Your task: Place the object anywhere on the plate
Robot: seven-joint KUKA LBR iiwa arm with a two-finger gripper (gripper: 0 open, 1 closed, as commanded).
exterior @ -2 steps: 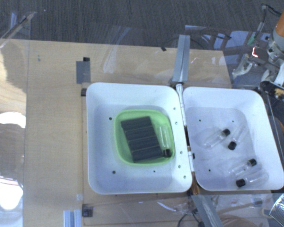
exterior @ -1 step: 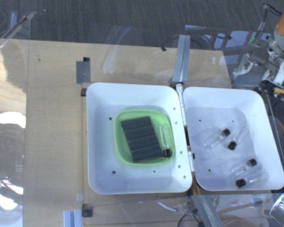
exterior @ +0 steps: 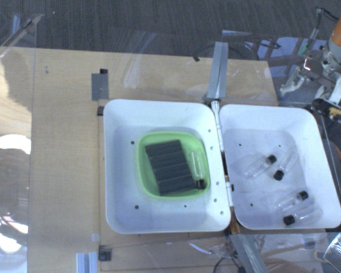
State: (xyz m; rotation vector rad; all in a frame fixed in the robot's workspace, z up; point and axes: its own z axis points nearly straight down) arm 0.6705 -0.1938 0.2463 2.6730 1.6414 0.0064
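Across the wooden bench (exterior: 57, 152), two white bins side by side: left bin (exterior: 116, 209), right bin (exterior: 324, 209).

At the view's upper right corner, beyond the right bin's far rim, the grey arm (exterior: 340, 50) with its orange band. Gripper (exterior: 328, 70) lost among the wrist hardware; open or closed, cannot tell, and nothing seen held.

Within the left bin, a green plate (exterior: 145, 178) bearing a dark ridged block (exterior: 169, 167), with one clear black-capped vial (exterior: 198, 168) lying along the block's right side.

Down in the right bin, four more loose vials (exterior: 260, 165), each lying on its side at a slant, caps pointing various ways. Probably the objects to move: below and left of the arm, with the plate farther left again, past the divider between the bins.
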